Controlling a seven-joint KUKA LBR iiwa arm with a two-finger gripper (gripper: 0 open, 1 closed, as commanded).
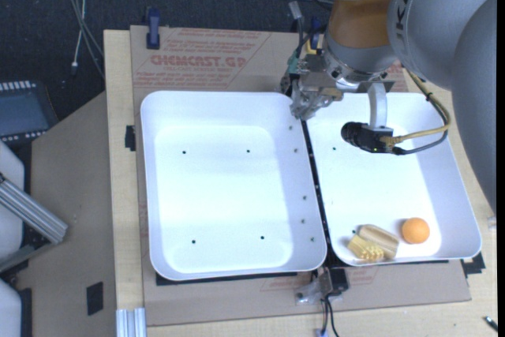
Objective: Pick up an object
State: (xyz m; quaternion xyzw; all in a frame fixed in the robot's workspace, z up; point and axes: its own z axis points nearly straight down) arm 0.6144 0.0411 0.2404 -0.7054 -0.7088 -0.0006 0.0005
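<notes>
Two small things lie near the front edge of the right bin (379, 185). One is an orange ball (415, 230); the other is a tan and yellow corn-like piece (373, 242) just left of it. My gripper (309, 100) hangs over the back left corner of the right bin, close to the seam between the bins and far from both objects. I see nothing held in it.
The left bin (221, 185) sits beside the right one on a cardboard-covered bench (205, 51). A black part with a yellow cable (371, 136) juts from the wrist over the right bin. The big grey arm (450, 28) covers the back right.
</notes>
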